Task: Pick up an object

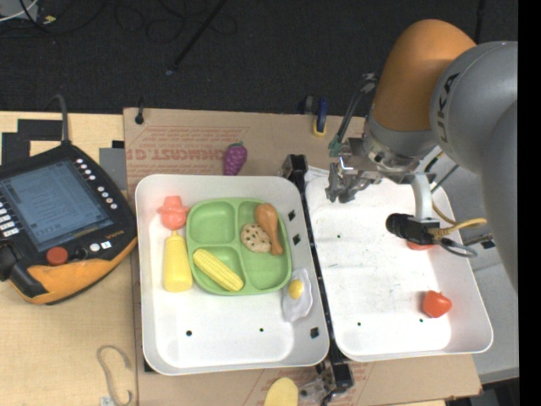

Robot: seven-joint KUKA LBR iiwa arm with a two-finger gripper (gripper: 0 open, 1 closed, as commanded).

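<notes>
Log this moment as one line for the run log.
tool: over right bin, back-left corner | held: nothing visible | nearest: orange toy, apart | status: not picked

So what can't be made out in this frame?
- Gripper: small and dark over the right bin; whether the fingers are open or shut can't be read.
- Orange thing by the right bin's right wall: a black part covers most of it, so its kind is unclear.
- Yellow thing below the left bin: cut off by the frame's lower edge.
- Tablet screen: text too small to read.
</notes>
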